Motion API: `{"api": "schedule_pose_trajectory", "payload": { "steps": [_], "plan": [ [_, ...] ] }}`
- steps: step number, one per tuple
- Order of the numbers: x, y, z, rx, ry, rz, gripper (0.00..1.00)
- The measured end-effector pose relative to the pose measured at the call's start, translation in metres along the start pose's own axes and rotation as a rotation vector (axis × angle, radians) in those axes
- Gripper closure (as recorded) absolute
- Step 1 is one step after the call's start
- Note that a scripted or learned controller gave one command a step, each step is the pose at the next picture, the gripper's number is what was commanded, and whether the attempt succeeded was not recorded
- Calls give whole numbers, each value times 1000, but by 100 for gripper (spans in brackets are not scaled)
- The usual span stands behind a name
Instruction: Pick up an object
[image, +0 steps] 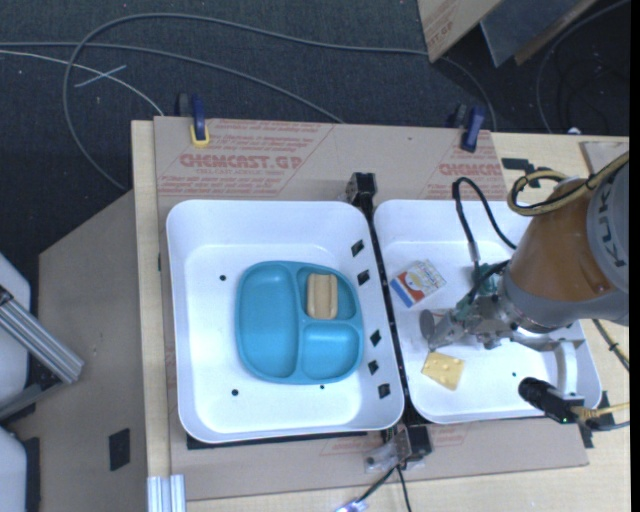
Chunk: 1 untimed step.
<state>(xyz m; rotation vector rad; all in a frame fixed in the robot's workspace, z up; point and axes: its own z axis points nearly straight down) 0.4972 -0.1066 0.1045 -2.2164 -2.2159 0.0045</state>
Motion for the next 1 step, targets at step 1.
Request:
{"api": "schedule_pose_trajectory", "payload": {
  "steps": [1],
  "plan": [
    [0,1,-14,-7,-1,1,100]
  ]
}}
